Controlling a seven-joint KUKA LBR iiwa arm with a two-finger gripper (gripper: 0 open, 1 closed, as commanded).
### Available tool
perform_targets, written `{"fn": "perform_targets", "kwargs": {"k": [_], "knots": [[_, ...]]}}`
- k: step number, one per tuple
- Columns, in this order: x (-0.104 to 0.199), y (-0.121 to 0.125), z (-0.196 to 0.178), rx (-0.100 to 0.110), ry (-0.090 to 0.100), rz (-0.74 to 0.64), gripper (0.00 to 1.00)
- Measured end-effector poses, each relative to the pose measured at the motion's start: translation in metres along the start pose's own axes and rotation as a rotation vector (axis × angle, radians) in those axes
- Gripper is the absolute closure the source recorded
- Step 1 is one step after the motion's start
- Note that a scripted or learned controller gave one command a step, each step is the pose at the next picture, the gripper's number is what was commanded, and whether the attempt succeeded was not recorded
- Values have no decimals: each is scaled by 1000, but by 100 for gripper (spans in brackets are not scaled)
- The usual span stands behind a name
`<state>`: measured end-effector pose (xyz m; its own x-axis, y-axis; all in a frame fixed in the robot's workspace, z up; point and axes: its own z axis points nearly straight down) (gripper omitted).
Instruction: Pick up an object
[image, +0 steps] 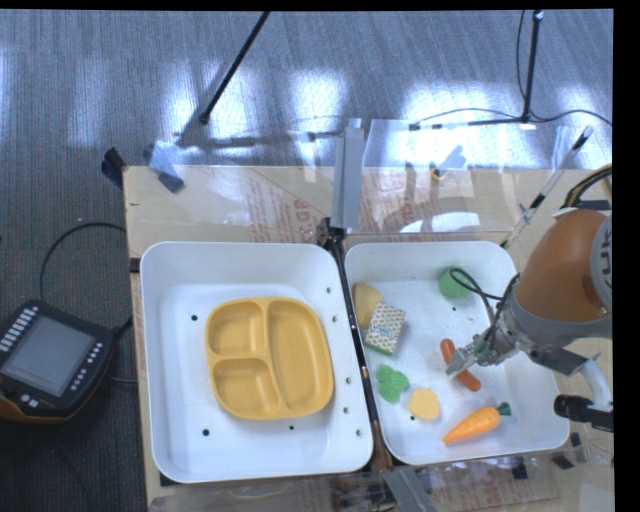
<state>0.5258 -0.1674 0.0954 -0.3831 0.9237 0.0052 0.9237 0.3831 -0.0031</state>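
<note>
Right bin: jaws apparently touching sausage.

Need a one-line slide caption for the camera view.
Gripper low over a red sausage in the right bin; yellow tray left.

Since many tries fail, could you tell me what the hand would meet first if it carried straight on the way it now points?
The hand points down and leftward into the right bin. It would probably meet the small red-orange piece at its tip first, though depth is hard to judge from above.
</note>
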Motion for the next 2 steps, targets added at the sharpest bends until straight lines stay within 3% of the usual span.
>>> {"fn": "perform_targets", "kwargs": {"k": [1,2], "knots": [[10,119,-90,-13,-8,98,100],[36,143,-137,-5,-5,429,100]]}}
